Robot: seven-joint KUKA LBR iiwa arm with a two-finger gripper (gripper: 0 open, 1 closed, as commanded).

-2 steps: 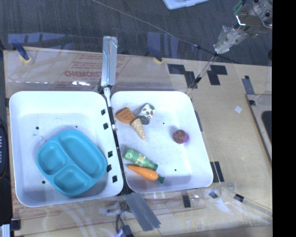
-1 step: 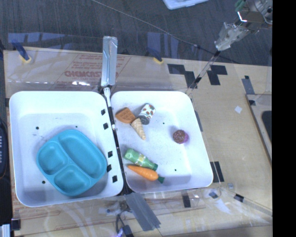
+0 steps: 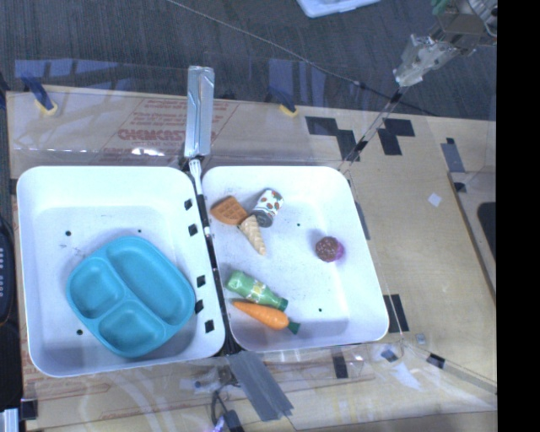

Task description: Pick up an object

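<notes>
Fingers blurred, arm cut off above.

Even, fairly bright overhead light washes the white bins nearly to glare, casts soft shadows along their inner walls, sheens the clear plastic sheet, and overall focus stays slightly soft.

single fixed camera above the bench, looking down at a slant from a moderate height, framing both white bins: left bin and right bin, with dark floor along the top.
</notes>
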